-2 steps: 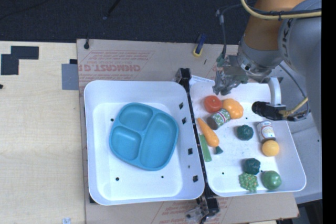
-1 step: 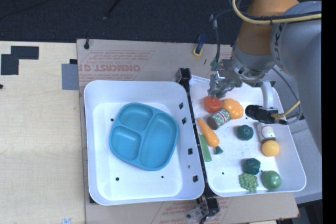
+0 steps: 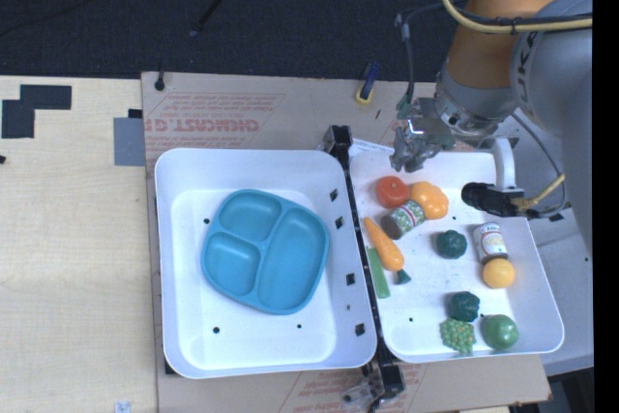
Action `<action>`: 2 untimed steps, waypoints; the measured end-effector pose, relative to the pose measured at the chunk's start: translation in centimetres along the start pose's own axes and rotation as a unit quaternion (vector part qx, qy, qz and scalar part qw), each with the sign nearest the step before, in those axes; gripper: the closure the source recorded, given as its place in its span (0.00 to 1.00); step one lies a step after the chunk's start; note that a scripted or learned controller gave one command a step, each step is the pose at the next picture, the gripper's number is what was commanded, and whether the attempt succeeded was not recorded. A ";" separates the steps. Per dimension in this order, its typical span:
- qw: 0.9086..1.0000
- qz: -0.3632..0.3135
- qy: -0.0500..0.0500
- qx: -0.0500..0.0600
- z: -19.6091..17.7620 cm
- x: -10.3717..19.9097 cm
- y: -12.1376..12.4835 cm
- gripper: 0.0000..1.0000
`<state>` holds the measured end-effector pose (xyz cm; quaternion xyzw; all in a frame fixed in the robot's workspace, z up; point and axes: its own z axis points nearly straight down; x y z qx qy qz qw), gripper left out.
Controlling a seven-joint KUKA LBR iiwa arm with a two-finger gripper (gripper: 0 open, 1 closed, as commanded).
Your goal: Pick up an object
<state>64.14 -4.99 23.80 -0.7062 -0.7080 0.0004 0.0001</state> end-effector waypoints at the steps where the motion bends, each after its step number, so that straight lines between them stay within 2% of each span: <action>1: 1.000 0.000 0.000 0.002 2.2 -0.1 0.1 1.00; 2: 1.000 0.001 0.000 0.002 2.0 -0.3 -0.2 1.00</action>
